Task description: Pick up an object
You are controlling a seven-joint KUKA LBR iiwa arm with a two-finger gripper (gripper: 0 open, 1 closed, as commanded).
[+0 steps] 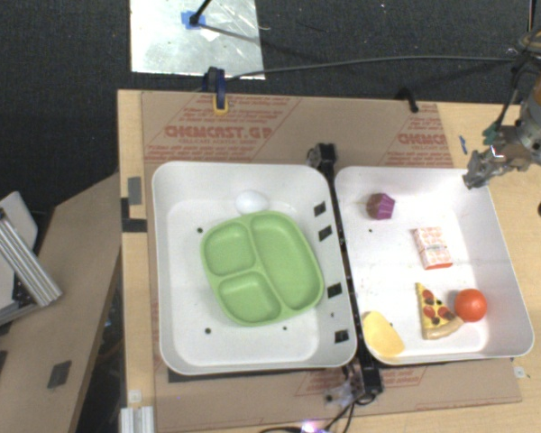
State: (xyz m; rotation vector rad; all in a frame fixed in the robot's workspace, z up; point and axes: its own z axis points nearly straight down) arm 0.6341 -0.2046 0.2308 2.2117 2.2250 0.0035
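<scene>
Gripper (483, 170) hovered over far-right corner of right bin (505, 242), nothing held, opening unclear. Approach step. Next: descend onto purple block (380, 206), nearest.

Dark carpet floor (54, 79) surrounds a cardboard-topped bench (279, 120); a shiny sheet (194, 25) lies beyond

Two shallow white bins sit side by side: the left bin (176, 269) and the right bin (500, 269). The left one has one green divided tray (261, 269) with three compartments, and one white egg-shaped thing (251, 202). The right one has five things: one purple block (380, 207), one pink-and-white packet (432, 247), one pizza slice (435, 312), one red-orange ball (471, 305) and one yellow piece (381, 334).
</scene>
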